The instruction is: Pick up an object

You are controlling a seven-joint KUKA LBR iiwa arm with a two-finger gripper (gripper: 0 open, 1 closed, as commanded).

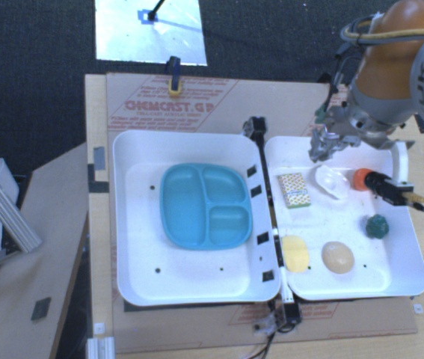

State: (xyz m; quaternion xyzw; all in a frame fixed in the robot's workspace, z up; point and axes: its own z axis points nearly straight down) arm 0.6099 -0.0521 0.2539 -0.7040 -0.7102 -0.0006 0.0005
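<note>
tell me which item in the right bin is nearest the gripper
The clear, whitish plastic piece, just below the gripper. The checked green-and-white card and the pale yellow block lie farther off.

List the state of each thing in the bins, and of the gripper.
Tray: flat, hollow side up, left bin.
Patterned block: flat, right bin.
Yellow block: flat, by the divider.
Egg: on its side, loose.
Teal ball: loose, untouched.
Orange thing: partly hidden.
Gripper: over right bin's far side, no thing seen held.
</note>
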